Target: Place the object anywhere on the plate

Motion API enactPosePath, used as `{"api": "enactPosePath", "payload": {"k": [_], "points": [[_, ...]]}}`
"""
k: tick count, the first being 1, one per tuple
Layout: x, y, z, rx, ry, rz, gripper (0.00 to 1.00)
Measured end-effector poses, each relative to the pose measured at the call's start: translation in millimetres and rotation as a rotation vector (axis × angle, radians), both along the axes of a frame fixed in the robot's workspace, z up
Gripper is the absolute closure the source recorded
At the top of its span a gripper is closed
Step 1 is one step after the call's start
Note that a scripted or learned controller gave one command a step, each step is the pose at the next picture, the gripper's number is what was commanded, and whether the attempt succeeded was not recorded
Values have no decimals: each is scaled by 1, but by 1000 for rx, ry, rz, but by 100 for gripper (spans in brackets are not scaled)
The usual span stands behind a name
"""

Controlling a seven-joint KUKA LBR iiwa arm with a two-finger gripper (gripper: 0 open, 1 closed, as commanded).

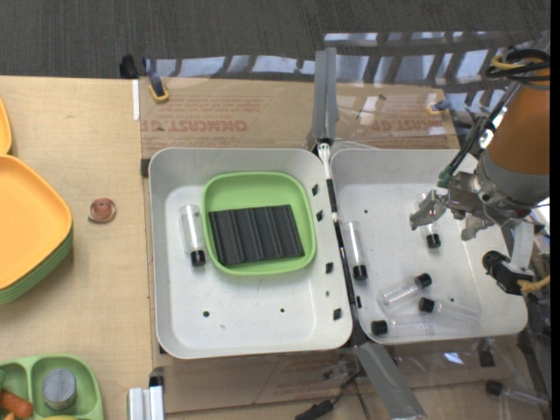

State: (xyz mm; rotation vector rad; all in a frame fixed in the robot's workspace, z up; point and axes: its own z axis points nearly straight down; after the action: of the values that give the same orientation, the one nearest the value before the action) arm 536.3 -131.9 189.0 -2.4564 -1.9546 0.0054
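One hand, several loose vials, nothing lifted yet.
My hand (430, 223) hangs low over the right bin (499, 326), and I cannot tell how wide it stands. Just under it stands a small black-capped vial (433, 240), likely my object; whether I touch it is unclear. More clear vials (404, 291) lie toward the bin's near edge, one long tube (353, 250) along the left wall. The green plate (258, 191) sits in the left bin (175, 322), carrying a dark ribbed block (255, 234), another vial (192, 232) beside it. Risks, as I judge them: smooth round vial slipping or rolling from a glancing close; clipping the divider in transit; release onto the ribbed block sending it off the plate.
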Motion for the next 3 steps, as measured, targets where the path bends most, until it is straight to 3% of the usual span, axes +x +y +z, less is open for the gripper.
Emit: {"api": "enactPosePath", "payload": {"k": [1,2,3], "points": [[0,-1,8,0,2,-2,100],[0,-1,8,0,2,-2,0],[22,-62,3,-1,-1,-89,0]]}}
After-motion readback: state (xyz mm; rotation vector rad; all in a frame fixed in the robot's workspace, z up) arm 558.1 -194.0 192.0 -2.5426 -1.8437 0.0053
